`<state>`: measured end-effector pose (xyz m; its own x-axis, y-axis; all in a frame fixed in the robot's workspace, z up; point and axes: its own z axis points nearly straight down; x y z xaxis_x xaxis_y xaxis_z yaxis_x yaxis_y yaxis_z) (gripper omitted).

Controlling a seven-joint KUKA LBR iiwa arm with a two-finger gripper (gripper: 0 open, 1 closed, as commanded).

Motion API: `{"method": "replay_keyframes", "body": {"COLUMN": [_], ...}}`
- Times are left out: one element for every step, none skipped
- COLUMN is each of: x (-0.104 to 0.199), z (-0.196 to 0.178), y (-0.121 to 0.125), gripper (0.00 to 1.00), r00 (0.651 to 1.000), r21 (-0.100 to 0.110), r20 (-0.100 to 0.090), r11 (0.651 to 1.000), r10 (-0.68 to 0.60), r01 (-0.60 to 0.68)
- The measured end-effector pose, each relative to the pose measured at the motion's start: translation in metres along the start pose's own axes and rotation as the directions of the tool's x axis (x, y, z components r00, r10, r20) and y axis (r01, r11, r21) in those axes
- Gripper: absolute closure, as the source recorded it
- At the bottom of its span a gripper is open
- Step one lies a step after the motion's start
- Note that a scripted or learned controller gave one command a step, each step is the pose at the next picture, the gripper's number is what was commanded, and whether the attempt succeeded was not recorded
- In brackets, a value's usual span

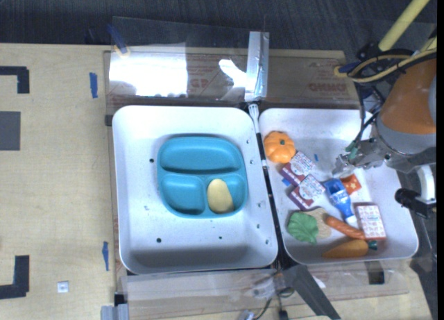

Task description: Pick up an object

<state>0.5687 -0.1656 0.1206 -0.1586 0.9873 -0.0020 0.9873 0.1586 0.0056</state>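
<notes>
The two-finger gripper (350, 155) is shown low over the right-hand shallow white bin (409, 242), at its right side; whether it is spread or closed cannot be told, and nothing is seen held in it. Just left of and slightly nearer than the gripper lies the blue and white packet (338, 196), judged the likeliest thing to be picked, its long axis running from far-left to near-right. Touching its right side is a small red and orange packet (352, 184). Further left lie two white and red patterned sachets (306, 176), with a small orange pumpkin (279, 146) beyond them at the far-left corner. Along the near wall are placed a green leafy vegetable toy (302, 227), an orange carrot (342, 227), a second, fatter orange carrot piece (346, 248) and a pink and white box (370, 220). In the left-hand white bin (132, 173), well apart from the gripper, a blue compartmented tray (198, 155) bearing a yellow egg-shaped object (220, 196) is seen.
</notes>
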Motion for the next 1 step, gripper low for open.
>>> {"method": "replay_keyframes", "body": {"x": [0.0], "z": [0.0005], "y": [-0.0003], "gripper": [0.0], "r00": [1.0], "r21": [0.001], "r20": [0.0], "r11": [1.0], "r10": [0.0], "r01": [0.0]}}
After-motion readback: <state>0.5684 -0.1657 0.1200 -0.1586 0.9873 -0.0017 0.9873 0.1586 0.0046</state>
